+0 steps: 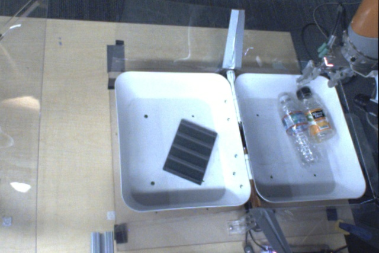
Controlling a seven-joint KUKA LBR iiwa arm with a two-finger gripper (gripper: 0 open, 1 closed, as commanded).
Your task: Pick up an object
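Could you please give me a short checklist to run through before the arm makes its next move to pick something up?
1. A target lies in the right bin: ok, a clear plastic bottle lies on its side there.
2. Bottle free of neighbours: not ok, a small bottle with an orange label lies against it.
3. Gripper positioned over the target: not ok, it sits at the bin's far right corner, beyond the bottles.
4. Finger state: cannot tell.
5. Alternative target: ok, a dark ribbed block lies alone in the left bin, away from the walls.
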